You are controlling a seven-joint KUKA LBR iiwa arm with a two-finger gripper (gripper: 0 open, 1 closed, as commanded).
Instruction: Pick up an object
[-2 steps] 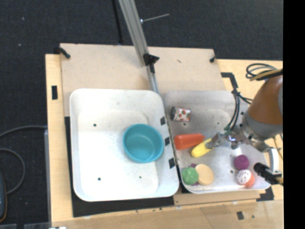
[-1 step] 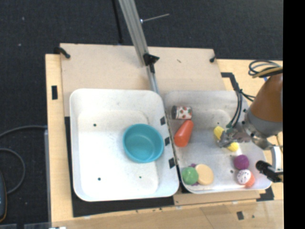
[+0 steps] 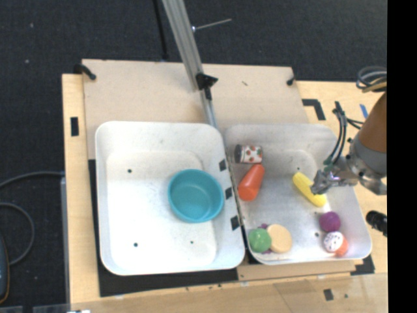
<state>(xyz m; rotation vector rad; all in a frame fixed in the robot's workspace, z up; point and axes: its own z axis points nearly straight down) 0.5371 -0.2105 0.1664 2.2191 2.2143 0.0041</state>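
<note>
1. The gripper (image 3: 320,185) is low in the right bin (image 3: 287,135), its tip right at the yellow banana (image 3: 307,189), near that fruit's right half. Whether it is spread or pressed together I cannot tell; the tip is small and dark against the banana.
2. The banana lies on the bin floor, slanting from upper left to lower right. It does not look lifted, so I judge no pick is made yet.
3. The reach and descent seem done: the arm (image 3: 371,142) comes in from the right edge and the wrist hangs over the bin's right side.
4. Left to do, as I judge it: get a firm hold on the banana and raise it clear of the bin.
5. Other candidates in the same bin: an orange carrot (image 3: 251,181) and a small can (image 3: 249,153) to the left, a purple ball (image 3: 330,222) just below the banana, a spotted egg (image 3: 334,242) in the lower right corner, and a green ball (image 3: 260,240) touching a tan disc (image 3: 280,238) at the front wall.
6. The left bin (image 3: 130,142) holds a blue bowl (image 3: 195,195), well apart from the gripper.
</note>
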